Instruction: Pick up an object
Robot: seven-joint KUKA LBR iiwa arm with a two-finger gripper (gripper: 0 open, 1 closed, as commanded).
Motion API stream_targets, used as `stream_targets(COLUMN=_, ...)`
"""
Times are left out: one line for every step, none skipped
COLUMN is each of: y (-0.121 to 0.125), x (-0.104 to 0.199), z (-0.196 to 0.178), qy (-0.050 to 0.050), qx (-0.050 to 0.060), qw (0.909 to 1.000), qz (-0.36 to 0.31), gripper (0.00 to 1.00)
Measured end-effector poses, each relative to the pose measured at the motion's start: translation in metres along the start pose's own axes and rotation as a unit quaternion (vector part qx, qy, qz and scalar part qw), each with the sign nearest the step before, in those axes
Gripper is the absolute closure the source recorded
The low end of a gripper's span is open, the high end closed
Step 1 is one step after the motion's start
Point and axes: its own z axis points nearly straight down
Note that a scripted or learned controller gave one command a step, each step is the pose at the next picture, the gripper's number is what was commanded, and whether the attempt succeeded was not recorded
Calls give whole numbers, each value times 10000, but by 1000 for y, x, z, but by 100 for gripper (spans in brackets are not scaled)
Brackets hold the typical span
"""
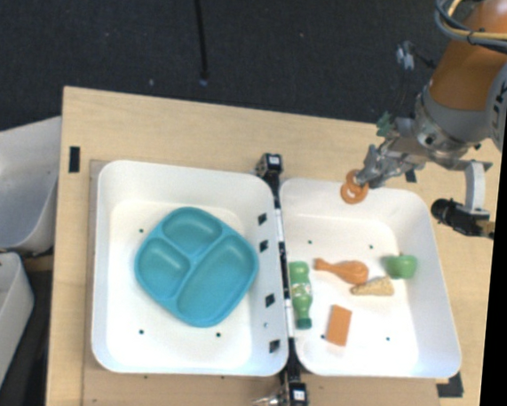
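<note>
My gripper [361, 183] hangs over the far rim of the right bin [432, 344], reaching in from the upper right. A small orange ring [354, 193] sits between its fingertips, lifted above the bin's back edge. Lower in that bin lie a green bottle [297, 292] along the left wall, an orange drumstick-shaped toy [343, 270], a green cup [400, 266], a tan wedge [374, 288] and an orange block [338, 324].
The left bin [107, 335] holds a teal divided plate [196, 265]. A black-marked divider [274, 262] runs between the two bins. A black fitting [462, 216] sticks out at the right bin's far right corner.
</note>
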Motion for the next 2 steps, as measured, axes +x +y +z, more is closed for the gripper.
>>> stream_targets(y=-10, x=59, z=7, qy=-1, qx=9, qw=10000, qz=2, gripper=100)
stream_targets(y=-31, x=108, z=11, qy=2, qx=13, qw=10000, qz=2, gripper=100)
